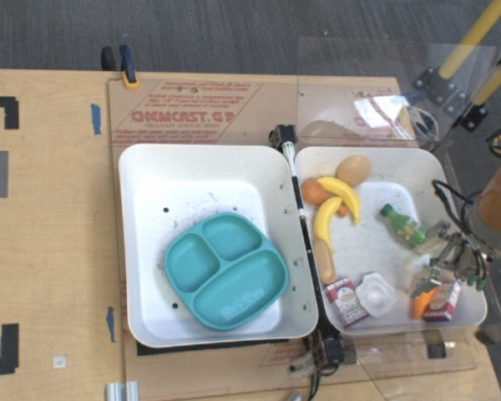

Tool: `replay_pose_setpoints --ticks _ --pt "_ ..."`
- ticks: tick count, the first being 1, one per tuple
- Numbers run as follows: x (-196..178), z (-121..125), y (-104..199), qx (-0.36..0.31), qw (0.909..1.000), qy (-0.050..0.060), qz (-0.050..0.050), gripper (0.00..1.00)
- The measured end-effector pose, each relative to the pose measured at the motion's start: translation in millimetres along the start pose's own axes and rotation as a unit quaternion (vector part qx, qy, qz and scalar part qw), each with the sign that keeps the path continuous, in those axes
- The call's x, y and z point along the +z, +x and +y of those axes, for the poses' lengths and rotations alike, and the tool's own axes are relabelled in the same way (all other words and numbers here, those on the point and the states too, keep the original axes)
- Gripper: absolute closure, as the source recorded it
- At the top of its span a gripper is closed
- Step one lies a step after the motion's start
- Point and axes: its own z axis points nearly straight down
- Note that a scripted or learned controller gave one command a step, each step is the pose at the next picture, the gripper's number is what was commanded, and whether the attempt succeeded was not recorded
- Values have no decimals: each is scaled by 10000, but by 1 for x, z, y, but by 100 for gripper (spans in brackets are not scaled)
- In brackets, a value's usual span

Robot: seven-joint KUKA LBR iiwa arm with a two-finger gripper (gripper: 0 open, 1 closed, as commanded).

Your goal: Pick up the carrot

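A: Where is the pincer (438, 278) just now?

B: Low over the right bin (401, 182), near its right wall. The fingers seem to straddle the carrot (423, 303), which sits just beneath them in the bin's near right corner, but the view is too cluttered for me to tell whether they are parted or closed on it.

A: What lies closest to the pincer?

B: Touching the carrot on its right is a small dark red carton (441, 303). Just to the pincer's left is a clear plastic cup (376, 293), and beyond that another red carton (345, 301).

A: And further off?

B: A green bottle (403, 226) lies just above and left of the pincer. Further left, a banana (332, 207) curves over an orange fruit (315, 192), with a brown potato (353, 170) at the bin's far side and a tan sausage-like piece (325, 261) along the divider.

A: Farthest of all?

B: The left bin (150, 224), well apart from the pincer, holds a teal divided plate (225, 270). Both bins rest on the wooden surface (50, 224).
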Motion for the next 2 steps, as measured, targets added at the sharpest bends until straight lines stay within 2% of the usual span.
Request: replay_pose_setpoints --ticks 1,2 --pt "-11 1 -3 13 10000 -14 -63 100" --pt "-10 1 -3 12 10000 -14 -55 0"
